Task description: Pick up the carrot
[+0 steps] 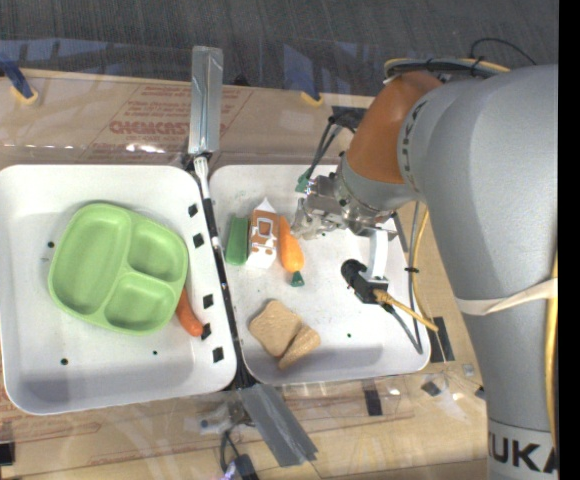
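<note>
A carrot (289, 247) is seen near the middle of the frame, in the right bin (385, 353): orange, tapered, lying roughly upright in the picture, with a small green tip at its lower end. It lies just beside a white and brown carton (262, 235), to whose left a green oblong piece (236, 240) is placed. Two tan bread slices (282, 332) are stacked, overlapping, lower in the same bin. One more orange piece (188, 315) is seen in the left bin (20, 368), tucked against the lower right edge of a single green divided plate (118, 265).

The gripper (322, 214) is positioned just right of the carrot's upper end, above the bin floor. Whether its fingers are apart or together cannot be told, and nothing is seen between them. Two bins are counted in all.
</note>
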You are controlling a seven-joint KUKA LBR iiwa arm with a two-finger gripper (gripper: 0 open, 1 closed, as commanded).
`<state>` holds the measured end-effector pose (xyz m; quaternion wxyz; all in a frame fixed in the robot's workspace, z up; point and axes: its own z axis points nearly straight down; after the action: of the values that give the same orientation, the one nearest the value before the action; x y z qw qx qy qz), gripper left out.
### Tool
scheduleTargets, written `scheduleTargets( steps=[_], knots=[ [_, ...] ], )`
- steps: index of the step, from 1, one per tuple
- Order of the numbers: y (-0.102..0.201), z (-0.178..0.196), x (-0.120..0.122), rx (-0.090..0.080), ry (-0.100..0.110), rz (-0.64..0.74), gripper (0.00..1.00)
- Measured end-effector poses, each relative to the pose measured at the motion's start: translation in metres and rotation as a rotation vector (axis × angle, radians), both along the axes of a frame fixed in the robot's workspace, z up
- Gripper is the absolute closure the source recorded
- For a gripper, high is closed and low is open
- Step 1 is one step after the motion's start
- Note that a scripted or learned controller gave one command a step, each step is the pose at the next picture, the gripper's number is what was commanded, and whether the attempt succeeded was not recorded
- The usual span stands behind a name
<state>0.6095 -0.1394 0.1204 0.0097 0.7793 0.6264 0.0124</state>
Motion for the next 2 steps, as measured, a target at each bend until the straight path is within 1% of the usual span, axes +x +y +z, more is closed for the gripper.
scheduleTargets(
  steps=[1, 2],
  knots=[
    [0.000, 0.000, 0.000, 0.000, 0.001, 0.000, 0.00],
    [0.011, -0.012, -0.011, -0.012, -0.005, 0.069, 0.00]
  ],
)
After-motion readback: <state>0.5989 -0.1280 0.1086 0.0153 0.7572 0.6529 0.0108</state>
